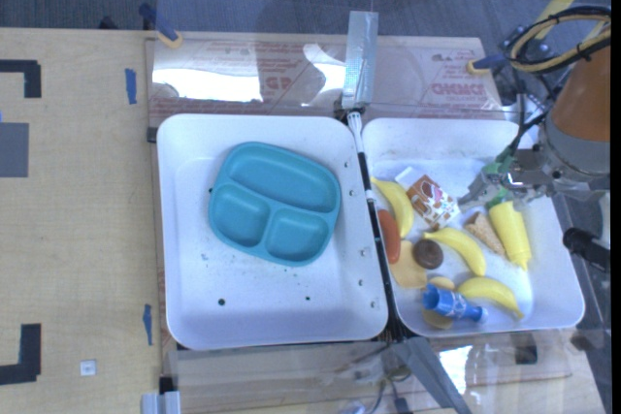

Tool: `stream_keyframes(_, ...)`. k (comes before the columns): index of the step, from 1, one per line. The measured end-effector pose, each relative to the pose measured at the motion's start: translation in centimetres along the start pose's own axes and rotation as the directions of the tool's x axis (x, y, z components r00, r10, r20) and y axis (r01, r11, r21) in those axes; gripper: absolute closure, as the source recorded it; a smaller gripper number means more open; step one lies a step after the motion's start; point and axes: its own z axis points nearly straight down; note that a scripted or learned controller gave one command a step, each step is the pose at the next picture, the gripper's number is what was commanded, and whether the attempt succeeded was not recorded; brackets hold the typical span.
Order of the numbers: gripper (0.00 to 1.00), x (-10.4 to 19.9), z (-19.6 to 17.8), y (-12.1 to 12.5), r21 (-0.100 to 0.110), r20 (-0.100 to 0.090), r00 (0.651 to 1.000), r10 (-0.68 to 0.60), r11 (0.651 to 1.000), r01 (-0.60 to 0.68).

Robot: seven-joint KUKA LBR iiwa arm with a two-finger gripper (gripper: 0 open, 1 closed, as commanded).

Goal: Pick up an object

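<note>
Gripper (pixel 501 181): positioned low over the right bin (pixel 572 305), reaching in from the right. Whether its parts are spread or closed cannot be told; nothing is seen held in it.

Yellow corn cob (pixel 511 230): lies just beneath the gripper tip, apparently touching or nearly so; judged the likeliest target, since the tool is placed directly above its upper end.

Pizza slice (pixel 482 232): just beside the cob, on its left.

Snack packet (pixel 431 200), bananas (pixel 461 247), brown round item (pixel 428 254), orange item (pixel 389 234), blue bottle (pixel 450 304): crowded together in the same bin, presumably as a supply of pickable things.

Left bin (pixel 184 305): occupied by a blue compartment plate (pixel 276 202), well apart from the arm.

Task status: no object judged lifted yet.
</note>
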Motion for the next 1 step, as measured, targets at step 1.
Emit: stream_keyframes(1, 0.00, -3.02, 3.40, -1.02, 0.003, 0.000, 1.000, -0.014, 1.000, 0.014)
